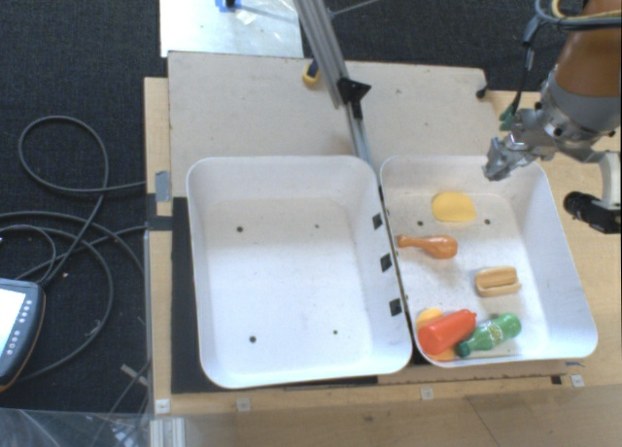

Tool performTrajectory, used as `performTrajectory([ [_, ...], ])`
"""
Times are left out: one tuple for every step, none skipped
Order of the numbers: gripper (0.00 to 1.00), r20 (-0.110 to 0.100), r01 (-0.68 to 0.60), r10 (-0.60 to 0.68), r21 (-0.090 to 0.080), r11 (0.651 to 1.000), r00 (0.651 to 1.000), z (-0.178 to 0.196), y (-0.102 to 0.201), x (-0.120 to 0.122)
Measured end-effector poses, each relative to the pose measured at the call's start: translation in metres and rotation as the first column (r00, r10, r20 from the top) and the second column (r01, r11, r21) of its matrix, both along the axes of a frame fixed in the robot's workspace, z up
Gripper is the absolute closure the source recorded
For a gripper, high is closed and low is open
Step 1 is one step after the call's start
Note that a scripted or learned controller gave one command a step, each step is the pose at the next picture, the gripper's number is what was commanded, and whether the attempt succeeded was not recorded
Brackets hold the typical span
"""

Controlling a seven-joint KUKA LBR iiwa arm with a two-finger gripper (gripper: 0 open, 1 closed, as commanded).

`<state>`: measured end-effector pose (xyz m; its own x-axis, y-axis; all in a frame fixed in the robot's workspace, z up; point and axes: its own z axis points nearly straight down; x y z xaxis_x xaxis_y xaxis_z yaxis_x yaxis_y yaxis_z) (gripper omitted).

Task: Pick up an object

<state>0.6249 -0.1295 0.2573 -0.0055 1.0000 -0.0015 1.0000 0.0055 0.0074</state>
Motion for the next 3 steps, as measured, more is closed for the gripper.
performTrajectory([
  [1.00,-0.004,-0.005,0.005,0.003,1.000,1.000,0.006,0.051,0.006],
  [1.00,-0.007,-0.005,0.005,0.004,1.000,1.000,-0.010,0.103,0.015],
  [1.00,-0.005,-0.005,0.005,0.003,1.000,1.000,-0.012,0.146,0.022],
])
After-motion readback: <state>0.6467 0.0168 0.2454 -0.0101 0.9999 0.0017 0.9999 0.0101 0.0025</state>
